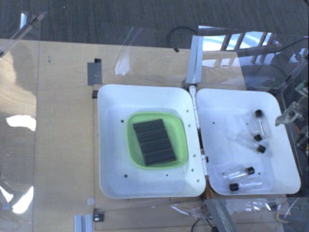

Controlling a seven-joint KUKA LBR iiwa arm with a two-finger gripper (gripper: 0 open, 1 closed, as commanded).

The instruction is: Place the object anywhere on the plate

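A dark ridged block (154,142) lies on the green plate (133,149) in the left bin (108,129). Four clear black-capped vials (259,123) sit in the right bin (217,105). What may be the end effector (288,114) shows at the right edge; its opening cannot be told.
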